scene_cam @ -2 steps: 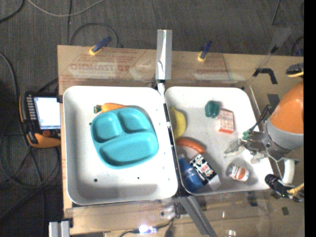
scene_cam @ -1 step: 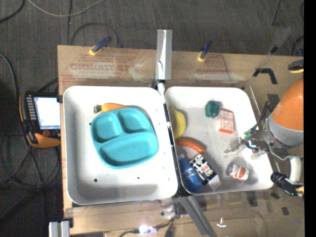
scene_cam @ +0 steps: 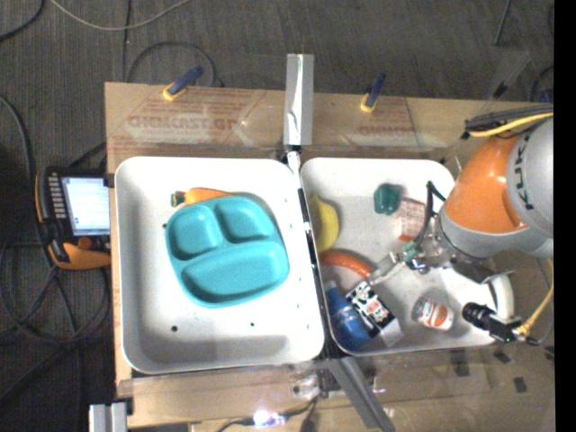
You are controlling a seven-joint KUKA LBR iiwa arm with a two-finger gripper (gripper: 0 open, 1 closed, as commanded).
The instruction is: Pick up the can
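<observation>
The can (scene_cam: 433, 313), small and silver-white with a red label, lies near the front right corner of the right bin (scene_cam: 360, 171). My gripper (scene_cam: 405, 257) hangs over the middle of that bin, up and to the left of the can and apart from it. The grey arm with its orange band (scene_cam: 486, 196) covers the bin's right side.
The right bin also holds a yellow fruit (scene_cam: 326, 223), a green item (scene_cam: 389, 198), a red-and-white packet (scene_cam: 412, 214), an orange-red piece (scene_cam: 346, 261), a blue object (scene_cam: 346, 324) and a black-and-white patterned item (scene_cam: 371, 304). In the left bin lie a teal divided tray (scene_cam: 227, 248) and an orange item (scene_cam: 205, 193).
</observation>
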